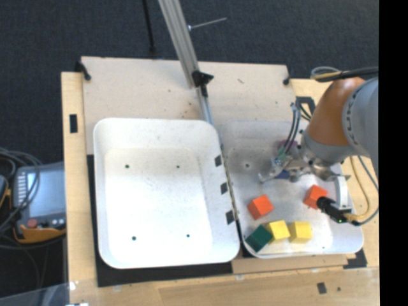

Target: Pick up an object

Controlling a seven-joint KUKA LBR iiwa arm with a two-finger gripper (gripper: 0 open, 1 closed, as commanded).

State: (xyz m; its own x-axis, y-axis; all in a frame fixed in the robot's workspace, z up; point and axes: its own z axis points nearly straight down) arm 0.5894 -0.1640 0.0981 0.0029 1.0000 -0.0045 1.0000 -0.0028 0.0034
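My gripper (pixel 278 169) hangs over the middle of the right bin (pixel 248 139), below the orange band of the arm (pixel 331 116). An orange block (pixel 260 206) lies just below and left of the gripper, apart from it. A second orange block (pixel 314 196) sits to the right, partly under the wrist. Along the bin's front edge lie a green block (pixel 259 238) and two yellow blocks (pixel 278 229) (pixel 301 231). Nothing shows held in the gripper.
The left bin (pixel 108 171) sits beside the right one, the two rims meeting at the centre. A slanted aluminium rail (pixel 182 40) reaches in from the top to the bins' back edge. Cables hang off the wrist at right.
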